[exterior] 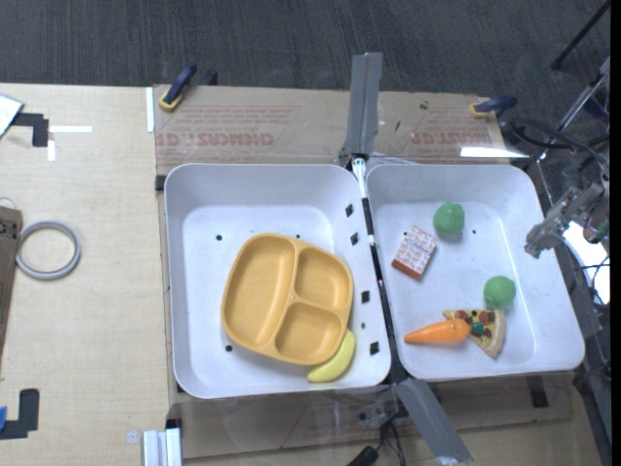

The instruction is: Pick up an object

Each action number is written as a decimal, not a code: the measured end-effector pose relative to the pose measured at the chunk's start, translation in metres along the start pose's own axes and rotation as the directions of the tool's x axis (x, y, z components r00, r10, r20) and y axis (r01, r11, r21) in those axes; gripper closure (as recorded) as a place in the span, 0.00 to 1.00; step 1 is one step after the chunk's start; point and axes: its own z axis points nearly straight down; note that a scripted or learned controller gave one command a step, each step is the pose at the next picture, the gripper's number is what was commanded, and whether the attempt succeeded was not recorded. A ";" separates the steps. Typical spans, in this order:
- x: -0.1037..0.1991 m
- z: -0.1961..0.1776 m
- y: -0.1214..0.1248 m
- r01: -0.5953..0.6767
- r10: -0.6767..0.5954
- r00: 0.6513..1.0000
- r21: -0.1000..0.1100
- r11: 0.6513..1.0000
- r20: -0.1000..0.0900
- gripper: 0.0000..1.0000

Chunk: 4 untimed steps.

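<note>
The right bin (524,362) holds a small red and white box (414,252), two green balls (448,218) (499,290), an orange carrot (439,333) and a pizza slice toy (488,328) touching the carrot's leafy end. In the left bin (184,260) lies a yellow divided plate (286,299), with a banana (333,362) against its near right edge. A grey part of my gripper (543,236) pokes in over the right bin's right rim, apart from every object and nearest the lower green ball.
A grey divider post (365,105) stands behind the seam between the bins. A roll of tape (46,249) lies on the wooden bench at far left. Blue clamps (178,85) (493,106) hold cardboard behind the bins. Cables crowd the right edge.
</note>
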 end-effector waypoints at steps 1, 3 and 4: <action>-0.017 0.043 0.081 0.166 -0.166 0.986 -0.001 0.986 0.000 1.00; -0.016 -0.079 0.100 0.433 -0.433 0.902 -0.001 0.902 0.001 1.00; -0.043 0.072 0.174 0.408 -0.408 0.913 -0.002 0.913 -0.001 1.00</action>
